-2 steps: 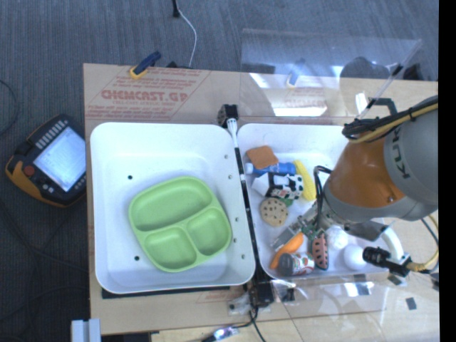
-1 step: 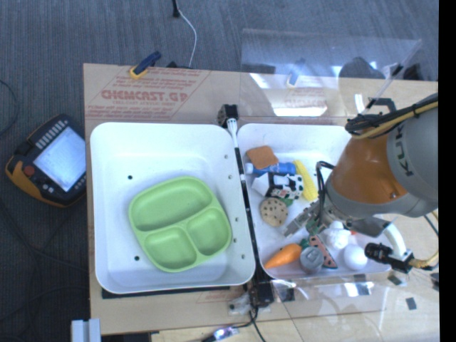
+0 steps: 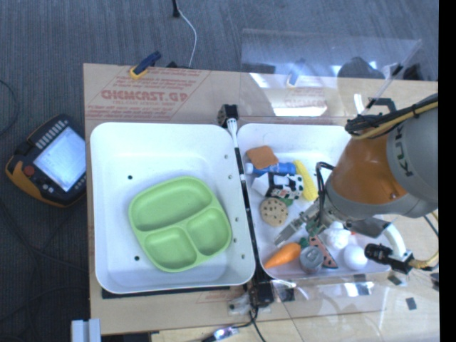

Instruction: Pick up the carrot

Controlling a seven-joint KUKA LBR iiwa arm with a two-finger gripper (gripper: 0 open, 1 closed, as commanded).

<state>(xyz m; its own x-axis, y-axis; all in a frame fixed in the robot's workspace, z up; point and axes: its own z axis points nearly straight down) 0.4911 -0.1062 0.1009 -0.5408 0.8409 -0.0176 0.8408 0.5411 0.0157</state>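
Note:
The orange carrot (image 3: 283,254) lies in the right bin (image 3: 285,135) near its front left corner, pointing left. My gripper (image 3: 298,228) hangs just above and to the right of it, metal fingers spread open with nothing between them. The lower fingertip is close to the carrot's thick end. The arm's orange band and grey body cover the bin's right half.
A green three-part plate (image 3: 179,223) sits in the left bin (image 3: 114,148). Around the carrot: a round cookie (image 3: 272,210), a cow toy (image 3: 286,186), a yellow item (image 3: 303,175), a brown block (image 3: 262,157), a grey cylinder (image 3: 311,258), white balls (image 3: 354,256).

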